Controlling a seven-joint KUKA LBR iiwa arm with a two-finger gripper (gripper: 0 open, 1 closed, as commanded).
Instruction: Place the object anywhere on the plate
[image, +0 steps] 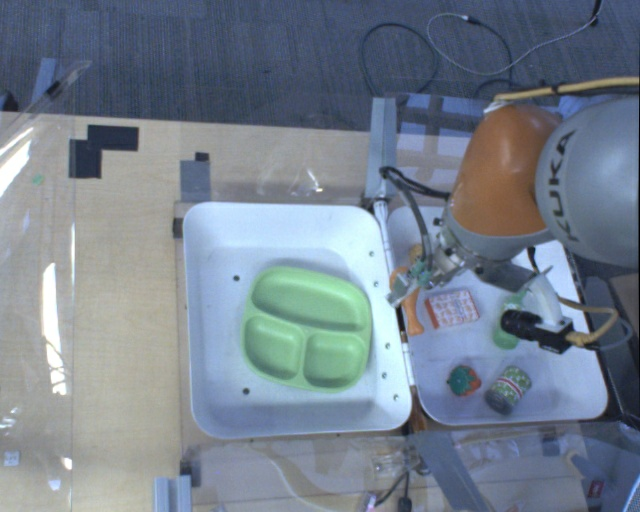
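A green divided plate (306, 328) with three compartments lies in the middle of the left white bin (215, 250) on the wooden bench (100, 300). Nothing rests on the plate. The grey arm (590, 180), with its orange band (505, 165), reaches in from the right and hangs over the upper part of the right white bin (580, 400). The gripper (425, 272) sits low near that bin's left edge, close to the wall between the two bins. Whether it is open or closed cannot be told from this view, since the wrist and cables cover it. Just beside it, something orange (407, 275) shows at the bin's edge, too hidden to identify. A pink checkered card-like object (452, 309) lies flat just below the gripper. Further down the same bin are a red and green strawberry-like toy (463, 380) and, just beside it, a small can (508, 389) lying tilted. A green object (506, 335) shows partly behind a black part of the arm.
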